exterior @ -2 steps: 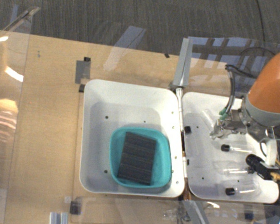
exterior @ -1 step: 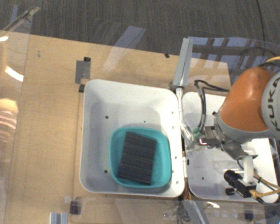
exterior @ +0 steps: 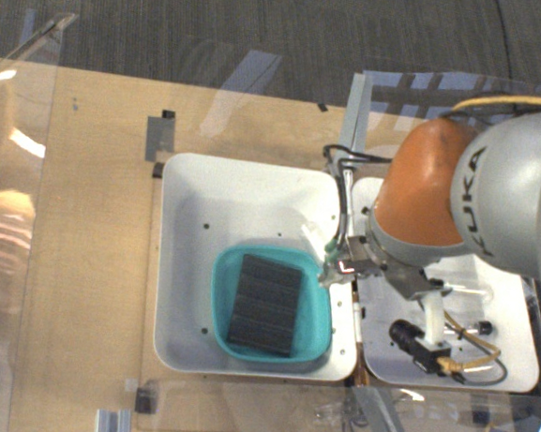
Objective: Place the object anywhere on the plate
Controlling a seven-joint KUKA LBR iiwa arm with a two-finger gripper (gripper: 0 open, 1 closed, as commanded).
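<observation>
The plate (exterior: 317, 310) is blue-green and sits at the near end of the left bin (exterior: 185, 250). The block (exterior: 265, 304), dark and ridged, lies flat on the plate, so the job looks done. Its long side runs from 12 to 6 o'clock, tipped a little. Farther back, the gripper (exterior: 337, 261) hangs over the wall between the two bins, just by the plate's rim. The block is at about 8 o'clock from it, close but apart. I cannot tell if the gripper is open or closed. The arm (exterior: 461, 189) reaches in from 3 o'clock.
</observation>
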